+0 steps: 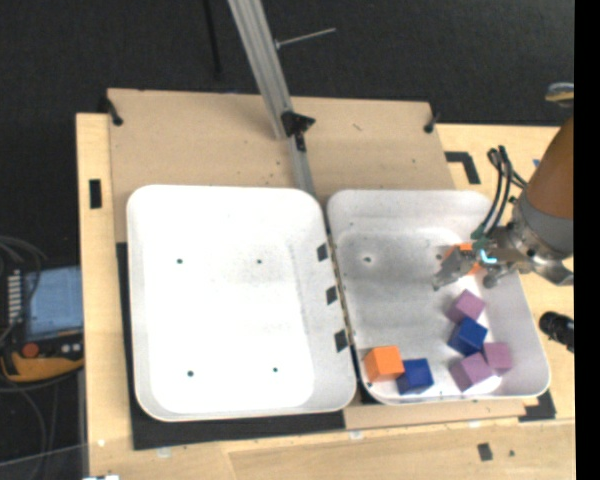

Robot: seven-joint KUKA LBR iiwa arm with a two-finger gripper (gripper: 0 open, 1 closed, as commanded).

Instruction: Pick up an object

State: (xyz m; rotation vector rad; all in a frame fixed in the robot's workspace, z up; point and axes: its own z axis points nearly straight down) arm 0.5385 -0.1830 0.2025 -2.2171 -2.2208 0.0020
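Observation:
My gripper (469, 270) hangs over the upper right part of the right bin (400, 228), with the arm coming in from the right edge. Its two grey fingers stand apart, open, and I see nothing between them. Just below it lies a purple cube (469, 306), apart from the fingertips. Further toward the front sit a blue cube (468, 336), two more purple cubes (497, 356) (471, 371), another blue cube (415, 375) and an orange cube (384, 362).
The left bin (230, 298) lies beside the right one, with a hinge strip between them. A metal pole (265, 63) slants up from the back edge. A cable bundle and blue device (50, 303) lie off the bench at left.

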